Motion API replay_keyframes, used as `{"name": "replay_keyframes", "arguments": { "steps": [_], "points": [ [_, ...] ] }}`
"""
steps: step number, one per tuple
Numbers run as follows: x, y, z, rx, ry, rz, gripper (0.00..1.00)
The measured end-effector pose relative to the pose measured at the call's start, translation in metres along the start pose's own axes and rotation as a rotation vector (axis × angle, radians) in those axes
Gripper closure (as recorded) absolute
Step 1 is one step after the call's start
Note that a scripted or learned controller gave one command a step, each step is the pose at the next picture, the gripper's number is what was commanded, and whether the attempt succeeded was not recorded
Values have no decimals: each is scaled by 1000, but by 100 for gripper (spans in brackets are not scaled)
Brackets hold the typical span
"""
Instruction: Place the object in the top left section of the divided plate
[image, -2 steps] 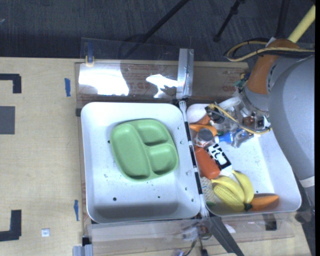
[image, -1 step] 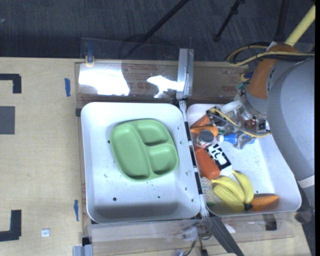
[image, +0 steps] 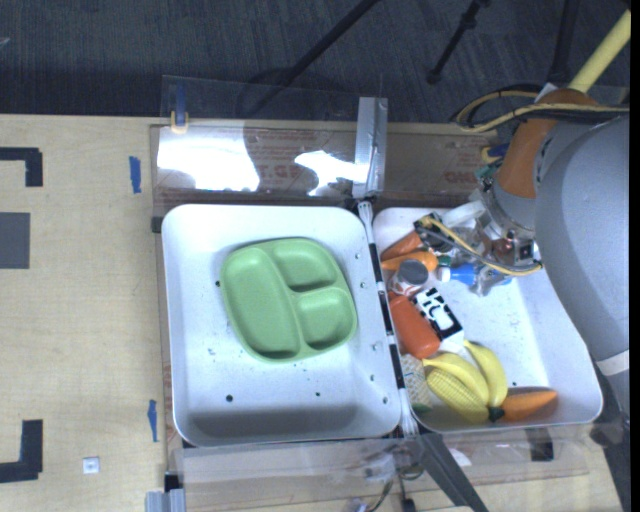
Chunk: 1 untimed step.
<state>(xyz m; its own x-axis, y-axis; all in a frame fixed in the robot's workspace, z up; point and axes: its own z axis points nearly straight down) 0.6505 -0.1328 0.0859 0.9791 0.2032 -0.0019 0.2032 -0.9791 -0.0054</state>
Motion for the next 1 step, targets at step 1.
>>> {"name": "replay_keyframes", "arguments": {
  "steps": [1],
  "points": [
    [2,-43,0,-3,5,3,100]
  ]
}}
